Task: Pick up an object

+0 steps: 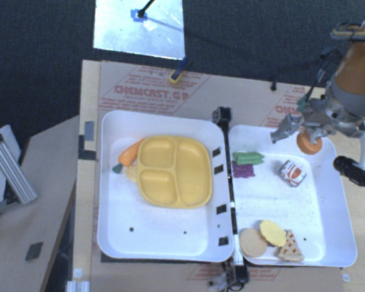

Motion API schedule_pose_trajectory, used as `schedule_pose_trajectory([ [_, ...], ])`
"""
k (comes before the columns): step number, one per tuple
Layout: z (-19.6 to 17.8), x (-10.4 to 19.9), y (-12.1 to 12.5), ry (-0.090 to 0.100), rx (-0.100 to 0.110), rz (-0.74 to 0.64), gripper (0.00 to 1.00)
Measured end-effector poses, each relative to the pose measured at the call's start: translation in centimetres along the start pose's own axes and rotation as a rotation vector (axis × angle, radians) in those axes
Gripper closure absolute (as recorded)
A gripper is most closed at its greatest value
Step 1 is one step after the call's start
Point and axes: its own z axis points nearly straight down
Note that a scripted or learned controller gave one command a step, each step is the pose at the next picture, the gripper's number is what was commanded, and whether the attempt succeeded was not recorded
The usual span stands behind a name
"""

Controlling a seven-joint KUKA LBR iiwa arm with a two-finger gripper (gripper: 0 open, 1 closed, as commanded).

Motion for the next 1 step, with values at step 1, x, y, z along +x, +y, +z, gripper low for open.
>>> schedule_pose_trajectory([
  [1, 5.26, 0.38, -1.0, 0.001, 0.005, 0.002, 0.0],
])
